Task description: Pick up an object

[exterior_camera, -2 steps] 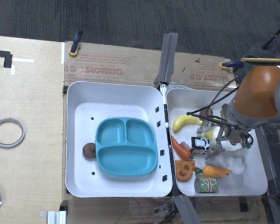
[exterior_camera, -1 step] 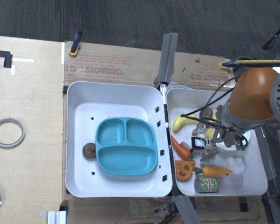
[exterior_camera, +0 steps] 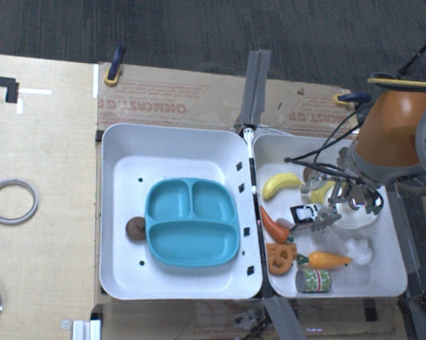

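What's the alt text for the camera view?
The grey-and-orange arm's end effector hangs over the right bin, among a banana, carrot and small can. The left bin holds a blue divided plate beside a brown round piece.
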